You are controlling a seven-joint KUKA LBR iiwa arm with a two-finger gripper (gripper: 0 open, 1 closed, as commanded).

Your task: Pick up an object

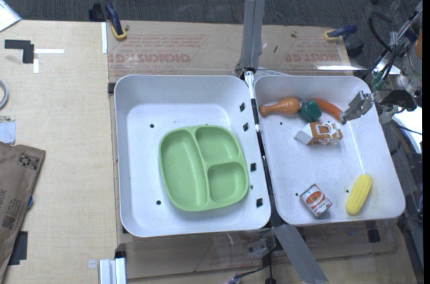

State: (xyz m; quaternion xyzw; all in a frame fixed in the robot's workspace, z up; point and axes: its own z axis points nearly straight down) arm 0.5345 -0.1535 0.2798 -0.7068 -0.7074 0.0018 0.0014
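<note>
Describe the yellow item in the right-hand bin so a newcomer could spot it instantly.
Look at the right bin of the two white bins. Near its front right corner lies a toy corn cob, apart from the small red-and-white can to its left. It is the one yellow item, long and bumpy.

left bin (134, 142): green divided plate (203, 167) | bench (67, 108): cardboard piece (17, 195) at left edge, blue clamps (115, 22) at back
</note>
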